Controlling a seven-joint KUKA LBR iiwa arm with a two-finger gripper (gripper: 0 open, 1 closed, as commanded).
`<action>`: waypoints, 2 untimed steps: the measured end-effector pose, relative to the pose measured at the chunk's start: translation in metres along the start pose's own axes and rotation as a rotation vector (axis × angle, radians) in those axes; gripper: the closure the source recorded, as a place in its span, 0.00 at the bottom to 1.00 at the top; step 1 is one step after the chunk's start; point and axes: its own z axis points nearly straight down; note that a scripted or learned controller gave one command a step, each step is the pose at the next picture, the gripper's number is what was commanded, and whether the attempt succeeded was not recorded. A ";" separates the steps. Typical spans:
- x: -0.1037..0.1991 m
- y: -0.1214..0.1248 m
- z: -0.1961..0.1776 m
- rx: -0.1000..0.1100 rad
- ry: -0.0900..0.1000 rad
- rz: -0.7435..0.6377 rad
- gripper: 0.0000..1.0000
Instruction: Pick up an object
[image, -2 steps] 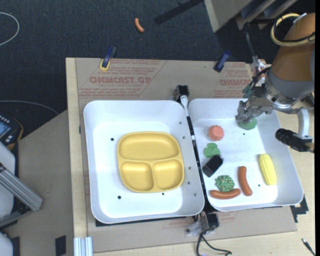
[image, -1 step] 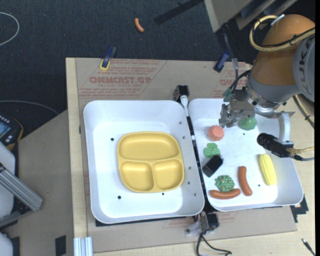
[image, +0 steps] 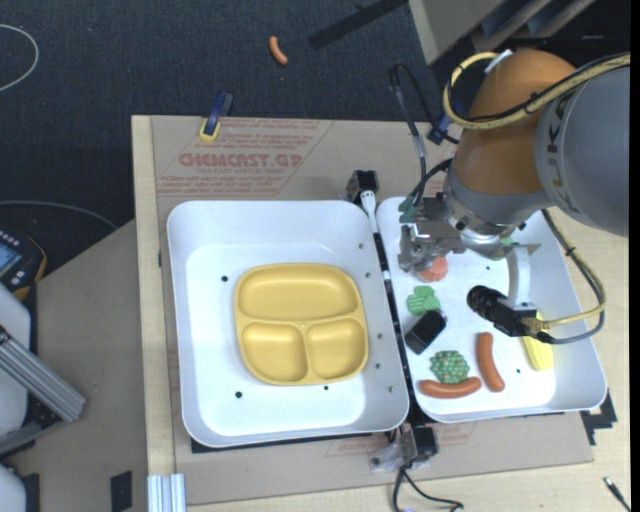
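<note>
we see the gripper (image: 420, 252) low over the far left corner of the right bin (image: 530, 390), close to the rim it shares with the left bin (image: 200, 300). the arm (image: 510, 110) hangs over it and its grey wrist covers most of the gripper from above, so we cannot tell how far apart the jaws stand, and we see nothing plainly held between them. a small red-pink piece (image: 433, 269) lies just at the gripper's near side, partly tucked under it; it seems to touch the gripper's tip, though the slant of the view leaves that unsure. this piece is the nearest thing to the jaws. just nearer to us than it lies a small green piece (image: 423, 299), and next after that a black block (image: 425, 330), tilted and close to the bin's left wall. further toward the near edge we see a green broccoli-like piece (image: 449, 366), with one sausage (image: 450, 389) lying crosswise right beside it and a second sausage (image: 490, 362) lying lengthwise to its right. a yellow piece (image: 538, 353) lies near the right wall, well apart from the gripper. in the left bin a yellow divided tray (image: 300, 322) sits in the middle, flat, with three compartments.
</note>
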 end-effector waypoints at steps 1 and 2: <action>0.032 -0.009 -0.007 -0.002 -0.001 0.002 1.00; 0.024 -0.018 -0.012 -0.002 -0.003 0.006 1.00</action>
